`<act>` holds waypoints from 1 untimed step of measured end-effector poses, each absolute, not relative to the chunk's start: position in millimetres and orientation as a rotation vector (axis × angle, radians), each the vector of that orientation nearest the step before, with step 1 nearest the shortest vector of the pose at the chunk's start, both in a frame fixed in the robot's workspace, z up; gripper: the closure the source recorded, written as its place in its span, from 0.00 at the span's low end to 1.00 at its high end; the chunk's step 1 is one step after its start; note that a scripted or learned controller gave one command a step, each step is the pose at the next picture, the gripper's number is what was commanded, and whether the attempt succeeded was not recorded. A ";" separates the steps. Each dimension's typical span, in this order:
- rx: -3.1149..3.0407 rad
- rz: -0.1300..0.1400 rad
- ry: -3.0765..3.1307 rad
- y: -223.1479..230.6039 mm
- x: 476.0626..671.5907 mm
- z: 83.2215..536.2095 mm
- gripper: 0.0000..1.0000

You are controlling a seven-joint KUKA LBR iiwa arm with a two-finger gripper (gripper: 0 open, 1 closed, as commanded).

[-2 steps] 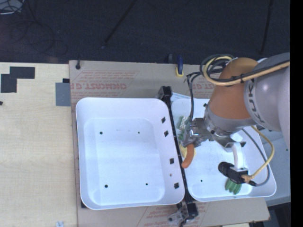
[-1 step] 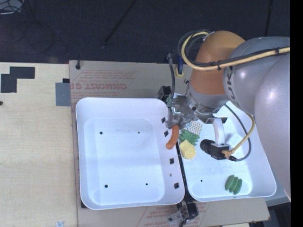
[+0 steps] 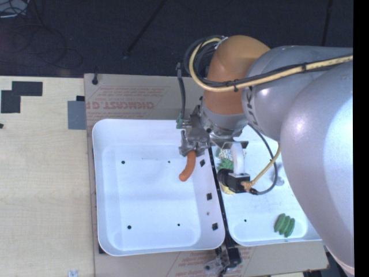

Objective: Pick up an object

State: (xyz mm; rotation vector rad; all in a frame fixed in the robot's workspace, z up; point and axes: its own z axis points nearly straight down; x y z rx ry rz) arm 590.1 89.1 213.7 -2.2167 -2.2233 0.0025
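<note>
An orange, carrot-shaped object (image 3: 187,169) hangs above the right side of the left white bin (image 3: 115,154), tilted with its lower end to the left. Its upper end sits between the fingers of my gripper (image 3: 189,153), which is shut on it. The gripper hangs below the orange wrist band, close to the wall between the two bins. A green ridged object (image 3: 284,225) lies in the right white bin (image 3: 253,232) near its front right corner.
The grey arm covers much of the right bin from the right. The divider between the bins (image 3: 216,206) runs just right of the gripper. Cardboard (image 3: 132,100) lies under the bins, and a pale wooden bench (image 3: 40,183) stretches to the left.
</note>
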 end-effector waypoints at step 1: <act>-2.222 0.007 -2.214 84.6 552.1 236.7 1.00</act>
